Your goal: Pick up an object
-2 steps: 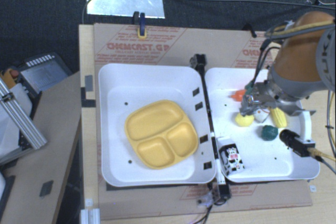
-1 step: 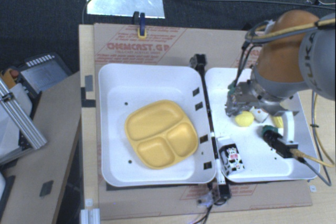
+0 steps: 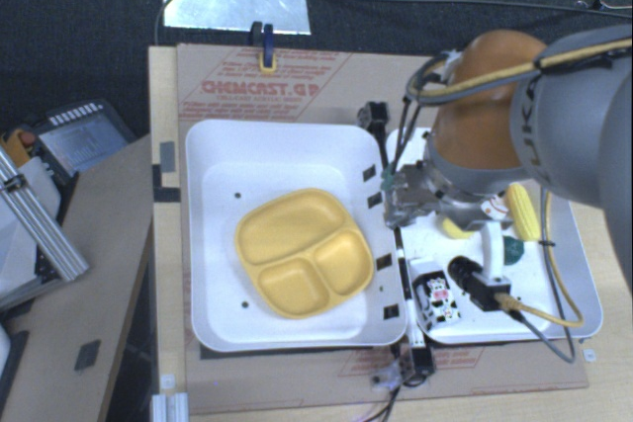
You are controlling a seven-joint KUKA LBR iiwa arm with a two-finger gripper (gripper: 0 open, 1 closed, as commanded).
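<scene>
My gripper [image 3: 402, 207] hangs low over the left edge of the right bin [image 3: 574, 309], close to the divider between the two bins. The wrist and the orange band cover most of that bin. Beside the arm lie a yellow corn cob [image 3: 522, 211], a small yellow piece [image 3: 454, 230], a teal object [image 3: 513, 250] and a white and red item [image 3: 492, 208]. Near the bin's front left corner sits a small black, white and red toy [image 3: 436, 297]. I see nothing held in the gripper.
The left bin [image 3: 218, 163] holds a yellow divided plate [image 3: 302, 252] near its middle. Clips line the divider between the bins. A cardboard sheet [image 3: 262, 79] lies under both bins, and a grey bench [image 3: 94, 242] stands to the left.
</scene>
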